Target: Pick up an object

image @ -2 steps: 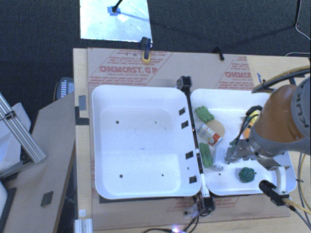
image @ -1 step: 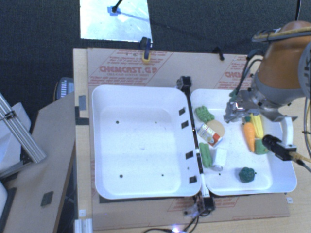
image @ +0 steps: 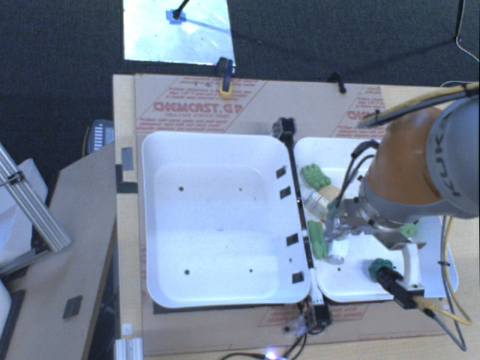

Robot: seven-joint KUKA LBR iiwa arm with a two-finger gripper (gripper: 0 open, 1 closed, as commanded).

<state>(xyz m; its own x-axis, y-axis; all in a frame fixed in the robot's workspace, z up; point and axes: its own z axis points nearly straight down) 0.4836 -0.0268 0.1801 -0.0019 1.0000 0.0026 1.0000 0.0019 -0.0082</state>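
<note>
Target object: a green elongated block [image: 317,239] lies in the right bin [image: 341,295], just beside the divider between the bins and close under the wrist.
Its axis: the long axis runs roughly up and down the view, near parallel to the divider; its upper end leans a little toward the left. Neither end looks different enough to call a front.
Neighbours: a pale cylindrical piece [image: 318,203] sits just above it, a second green ridged block [image: 315,176] further up the bin, a small whitish item [image: 334,259] just beside its lower end, and a teal piece [image: 377,267] lower right.
Gripper: the gripper [image: 334,227] hangs low over this cluster, just right of the green elongated block; whether its tips are apart or together cannot be told, since the wrist and cabling hide them. Nothing is seen held.
Step in hand: judged to be the descent onto an object, with no lift begun.
Doing it well: the closing line should cross the block's short width, so it should run left to right. Centring along the block's length would keep it from pivoting.
Risk: the divider wall leaves little room on the left side, and the crowding pieces may be nudged or caught instead.
Left bin: the left bin [image: 217,145] plays no part in this step.
</note>
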